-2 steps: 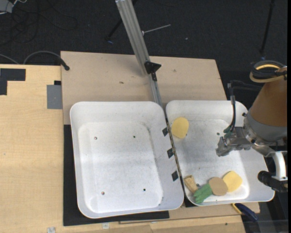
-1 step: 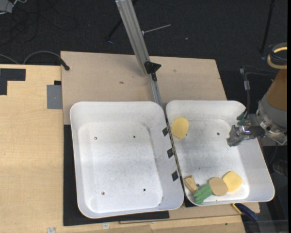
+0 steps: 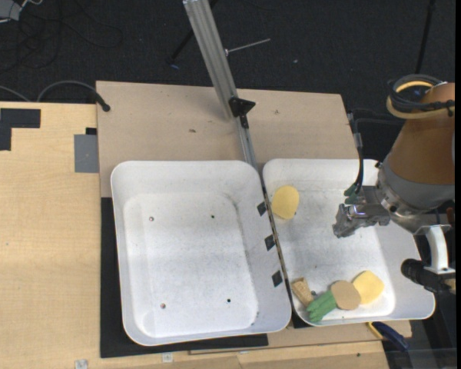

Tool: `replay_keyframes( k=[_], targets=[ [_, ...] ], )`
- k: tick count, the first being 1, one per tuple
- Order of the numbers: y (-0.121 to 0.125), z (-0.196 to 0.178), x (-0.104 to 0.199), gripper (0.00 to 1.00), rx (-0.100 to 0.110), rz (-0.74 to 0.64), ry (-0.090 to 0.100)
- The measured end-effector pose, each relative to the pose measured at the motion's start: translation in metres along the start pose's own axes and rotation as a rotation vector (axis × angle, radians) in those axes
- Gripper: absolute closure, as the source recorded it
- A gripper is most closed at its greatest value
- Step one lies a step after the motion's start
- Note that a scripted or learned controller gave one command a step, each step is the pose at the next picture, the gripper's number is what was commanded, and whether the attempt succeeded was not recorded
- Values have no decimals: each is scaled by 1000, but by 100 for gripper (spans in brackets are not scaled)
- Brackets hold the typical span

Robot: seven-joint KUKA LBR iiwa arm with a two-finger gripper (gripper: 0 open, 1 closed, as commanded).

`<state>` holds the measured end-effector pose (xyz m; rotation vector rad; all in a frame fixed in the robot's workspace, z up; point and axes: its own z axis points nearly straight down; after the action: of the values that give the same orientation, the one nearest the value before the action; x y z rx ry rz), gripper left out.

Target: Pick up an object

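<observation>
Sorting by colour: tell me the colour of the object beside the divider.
Yellow, clearest in the camera view.

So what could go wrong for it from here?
The gripper hangs over bare floor of the right bin, so closing here would likely catch nothing. The tan disc, yellow block and green piece crowd one corner, so it might nudge a neighbour. The yellow ball could roll away.

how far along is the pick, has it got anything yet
Nothing looks picked yet. The gripper is over the right bin, with no object seen in it. The yellow disc lies near the divider, and the green piece, tan disc and yellow block sit at the front edge. Grasp and lift remain.
</observation>
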<state>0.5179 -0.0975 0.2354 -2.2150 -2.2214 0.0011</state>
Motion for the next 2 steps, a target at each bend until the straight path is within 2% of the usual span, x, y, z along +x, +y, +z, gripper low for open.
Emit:
replay_keyframes(
  k=[2],
  targets=[
    [2,-9,105,100,0,-2,0]
  ],
)
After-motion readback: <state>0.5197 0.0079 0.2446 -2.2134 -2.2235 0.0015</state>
